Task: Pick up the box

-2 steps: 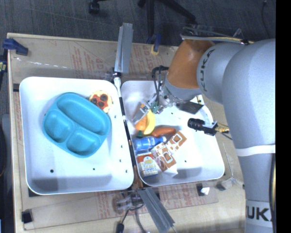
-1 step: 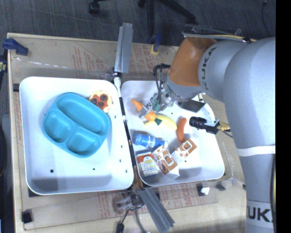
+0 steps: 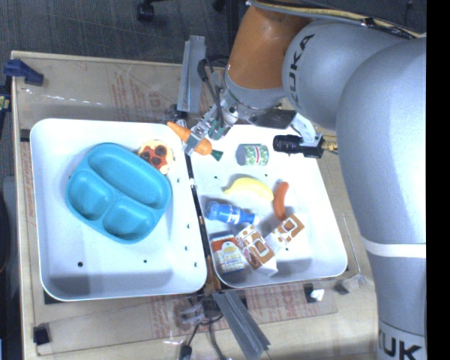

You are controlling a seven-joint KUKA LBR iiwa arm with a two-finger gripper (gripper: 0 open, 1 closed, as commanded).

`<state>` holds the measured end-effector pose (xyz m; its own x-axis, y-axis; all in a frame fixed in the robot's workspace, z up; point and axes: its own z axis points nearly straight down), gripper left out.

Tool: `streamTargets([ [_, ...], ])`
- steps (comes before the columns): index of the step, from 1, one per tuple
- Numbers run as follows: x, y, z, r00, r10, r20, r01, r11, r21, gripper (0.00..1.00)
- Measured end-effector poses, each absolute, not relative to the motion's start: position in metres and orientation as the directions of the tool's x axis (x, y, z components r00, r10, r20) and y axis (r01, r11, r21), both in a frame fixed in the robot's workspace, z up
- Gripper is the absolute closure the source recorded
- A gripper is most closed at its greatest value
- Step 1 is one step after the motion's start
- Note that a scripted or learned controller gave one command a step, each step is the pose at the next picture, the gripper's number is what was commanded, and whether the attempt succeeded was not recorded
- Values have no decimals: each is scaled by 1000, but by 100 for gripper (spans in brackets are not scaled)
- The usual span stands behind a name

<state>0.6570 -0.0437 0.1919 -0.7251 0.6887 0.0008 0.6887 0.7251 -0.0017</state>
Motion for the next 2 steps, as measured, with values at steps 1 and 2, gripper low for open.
streamTargets([
  [1, 649, -62, 219, -953, 303, -2, 303, 953, -1, 100],
  [2, 614, -10, 191, -932, 363, 4, 363, 932, -2, 100],
])
